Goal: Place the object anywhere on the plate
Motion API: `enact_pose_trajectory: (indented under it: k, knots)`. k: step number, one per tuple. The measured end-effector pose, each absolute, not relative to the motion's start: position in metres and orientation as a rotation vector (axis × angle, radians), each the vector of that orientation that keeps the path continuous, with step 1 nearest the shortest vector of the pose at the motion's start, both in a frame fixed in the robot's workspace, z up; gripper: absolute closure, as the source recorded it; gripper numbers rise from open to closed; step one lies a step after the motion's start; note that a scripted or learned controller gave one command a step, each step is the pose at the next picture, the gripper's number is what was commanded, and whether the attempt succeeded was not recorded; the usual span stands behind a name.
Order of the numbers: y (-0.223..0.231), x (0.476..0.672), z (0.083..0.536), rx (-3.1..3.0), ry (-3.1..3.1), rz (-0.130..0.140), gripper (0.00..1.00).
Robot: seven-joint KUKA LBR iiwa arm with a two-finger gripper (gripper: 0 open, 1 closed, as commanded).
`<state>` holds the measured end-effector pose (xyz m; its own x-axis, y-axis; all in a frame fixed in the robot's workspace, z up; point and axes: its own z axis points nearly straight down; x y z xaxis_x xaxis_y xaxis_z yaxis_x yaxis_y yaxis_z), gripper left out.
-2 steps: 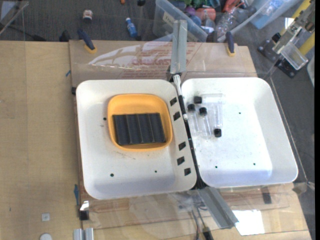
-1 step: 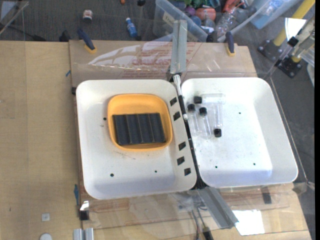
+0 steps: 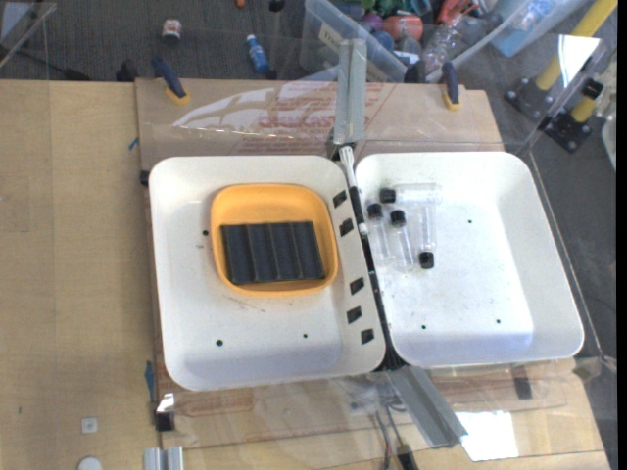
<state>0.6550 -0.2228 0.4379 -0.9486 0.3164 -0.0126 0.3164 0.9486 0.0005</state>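
Black ridged block [image 3: 271,252] seen resting on orange plate [image 3: 274,204], left bin [image 3: 186,331].
Clear black-capped vials [image 3: 404,228] lie in right bin [image 3: 509,311], centre frame.

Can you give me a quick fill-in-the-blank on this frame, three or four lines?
1. The orange plate sits in the ____ bin.
2. A ____ ridged block lies on that plate.
3. The clear tubes in the right bin have ____ caps.
4. The tubes lie nearer that bin's ____ edge.

Missing words: left; black; black; left
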Motion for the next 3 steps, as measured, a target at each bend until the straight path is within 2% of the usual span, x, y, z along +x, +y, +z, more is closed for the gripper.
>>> enact_pose_trajectory:
  k: [3]
  knots:
    - [-0.22,0.668,0.438,-0.781,3.03,-0.006,1.0]
